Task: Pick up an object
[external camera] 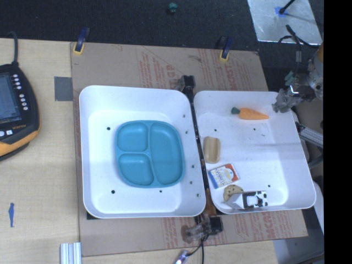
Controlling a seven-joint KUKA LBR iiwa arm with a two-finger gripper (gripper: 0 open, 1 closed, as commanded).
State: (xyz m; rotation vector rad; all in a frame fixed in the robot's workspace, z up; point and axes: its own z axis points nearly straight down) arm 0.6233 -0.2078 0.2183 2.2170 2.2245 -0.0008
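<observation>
The gripper hangs at the far right corner of the right bin, just outside its rim; whether it is open or closed cannot be told from here, and nothing is seen held in it.

Nearest to it is the toy carrot, lying flat near the far edge of that bin, green tip toward the left bin. It looks light and fairly stiff — probably smooth plastic, so it may roll or slip. The best hold is likely across its thick orange middle, not the tapering end.

Along the bin's left edge lies a tan block; nearer the front edge are a flat printed packet, a cookie and a black-and-white toy. The packet sits thin against the floor — harder to pinch. A blue divided plate sits in the middle of the left bin.
</observation>
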